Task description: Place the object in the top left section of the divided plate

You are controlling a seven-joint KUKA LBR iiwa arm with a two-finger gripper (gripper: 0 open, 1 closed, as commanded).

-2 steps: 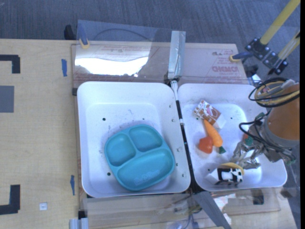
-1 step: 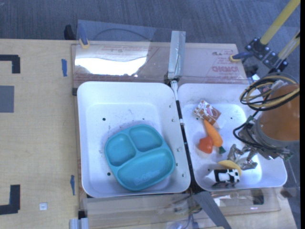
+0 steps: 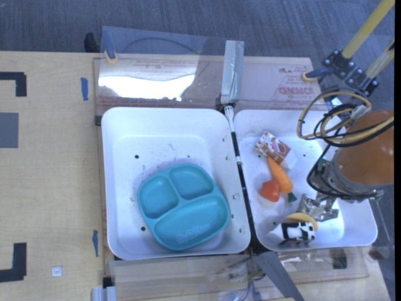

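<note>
Metal two-finger end effector [image 3: 315,209] low over right white bin [image 3: 360,231], directly above small black-white-yellow toy [image 3: 299,228]. Grip state: can't tell, prob. not holding. Teal divided plastic plate [image 3: 183,206] in left bin, well apart, to toy's left.

You are looking at a robotics lab bench: a plywood top [image 3: 44,187] marked with black tape squares [image 3: 14,83], two white bins [image 3: 119,130], taped clear sheeting [image 3: 156,64], and looped cables [image 3: 329,115].
</note>
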